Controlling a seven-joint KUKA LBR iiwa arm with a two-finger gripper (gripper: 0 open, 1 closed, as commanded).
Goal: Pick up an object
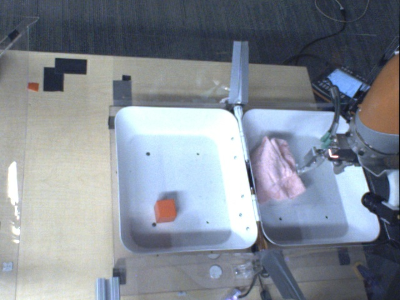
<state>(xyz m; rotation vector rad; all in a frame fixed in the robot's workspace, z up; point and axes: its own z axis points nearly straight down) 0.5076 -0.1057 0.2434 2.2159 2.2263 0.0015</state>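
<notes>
Basically two candidates. Nearest the camera, the orange block (165, 210) sits in the left bin (187, 130), toward its front-left: looks small, rigid, light, flat-sided, so probably an easy pinch across two opposite faces. Farther back, the pink cloth (278, 169) lies bunched on the left side of the right bin (350, 230), just beside the divider: soft, limp, light, likely to slump, so best pinched at a raised fold near the top. The gripper (307, 163) hovers just beside the cloth's right edge; jaw state can't be told, nothing visibly held.
</notes>
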